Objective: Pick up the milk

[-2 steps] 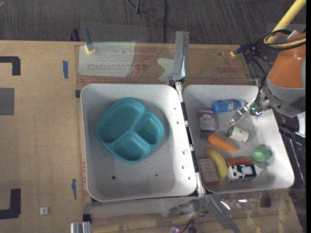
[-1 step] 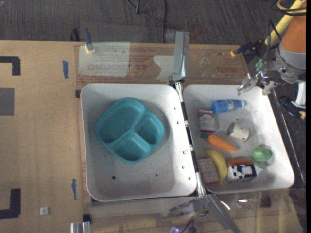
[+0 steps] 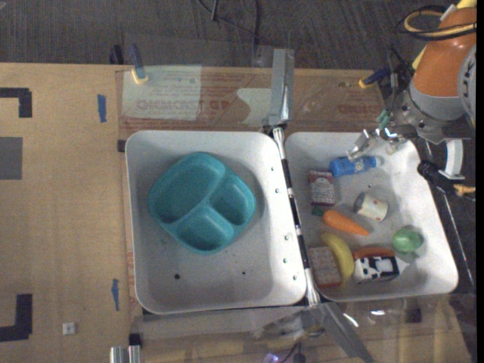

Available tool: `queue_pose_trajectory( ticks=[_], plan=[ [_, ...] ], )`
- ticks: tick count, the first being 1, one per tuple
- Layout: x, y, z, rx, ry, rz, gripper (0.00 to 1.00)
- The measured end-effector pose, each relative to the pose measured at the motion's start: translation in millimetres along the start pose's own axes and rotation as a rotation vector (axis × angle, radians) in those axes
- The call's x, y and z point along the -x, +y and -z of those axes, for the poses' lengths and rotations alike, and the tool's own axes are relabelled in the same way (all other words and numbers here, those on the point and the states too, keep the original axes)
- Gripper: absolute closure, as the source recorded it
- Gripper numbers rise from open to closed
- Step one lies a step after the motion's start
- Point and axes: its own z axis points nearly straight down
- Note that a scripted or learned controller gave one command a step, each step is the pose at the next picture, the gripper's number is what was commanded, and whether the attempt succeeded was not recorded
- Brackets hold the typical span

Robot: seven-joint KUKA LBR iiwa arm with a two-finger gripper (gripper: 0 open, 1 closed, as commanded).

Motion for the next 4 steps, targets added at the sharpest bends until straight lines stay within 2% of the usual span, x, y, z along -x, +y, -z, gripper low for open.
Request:
queue_pose_trajectory(
  ticks=[1, 2, 3, 4],
  plan=[
    [-45.5, -65.6, -65.6, 0.008, -0.003, 0.063, 0.0],
    [-41.4, -64.8, -53.5, 0.014, -0.009, 0.058, 1.0],
    [8.5, -41.6, 62.0, 0.005, -0.003, -0.006, 1.0],
    [7.8, -41.9, 60.6, 0.002, -0.002, -0.006, 0.0]
  ],
)
